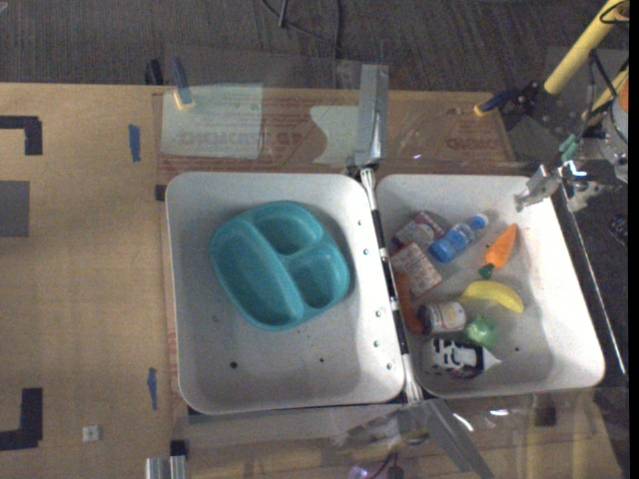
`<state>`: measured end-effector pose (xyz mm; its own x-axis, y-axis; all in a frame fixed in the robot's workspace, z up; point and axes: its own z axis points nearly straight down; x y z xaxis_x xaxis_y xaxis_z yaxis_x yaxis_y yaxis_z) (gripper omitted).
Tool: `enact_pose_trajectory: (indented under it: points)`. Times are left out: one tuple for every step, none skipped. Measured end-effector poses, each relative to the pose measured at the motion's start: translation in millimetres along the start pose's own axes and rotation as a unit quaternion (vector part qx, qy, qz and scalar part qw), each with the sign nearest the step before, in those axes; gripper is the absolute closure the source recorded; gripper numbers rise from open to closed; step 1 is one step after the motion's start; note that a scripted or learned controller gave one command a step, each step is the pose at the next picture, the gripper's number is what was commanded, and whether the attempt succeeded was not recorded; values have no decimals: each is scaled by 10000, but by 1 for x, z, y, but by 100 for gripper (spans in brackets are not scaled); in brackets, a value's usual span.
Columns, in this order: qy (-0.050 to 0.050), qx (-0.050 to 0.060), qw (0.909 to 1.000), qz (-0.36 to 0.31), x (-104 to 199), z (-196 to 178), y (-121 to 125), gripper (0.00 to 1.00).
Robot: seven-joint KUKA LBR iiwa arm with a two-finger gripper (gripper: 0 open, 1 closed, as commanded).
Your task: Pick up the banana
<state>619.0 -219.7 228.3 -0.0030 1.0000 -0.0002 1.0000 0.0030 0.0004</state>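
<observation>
Gripper (544, 183) blurred at bin's edge, banana (492, 295) unobstructed

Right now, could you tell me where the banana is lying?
The banana lies in the right bin, toward its middle, just below the carrot and just above the green fruit, with a small can to its left.

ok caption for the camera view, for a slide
Banana lies among clutter in the right bin; gripper sits at that bin's top right rim; teal tray in the left bin.
</observation>
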Motion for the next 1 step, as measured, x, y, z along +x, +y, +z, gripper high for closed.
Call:
enact_pose_trajectory:
  points:
    - [34,-44,9997,-217,2,127,-47,0]
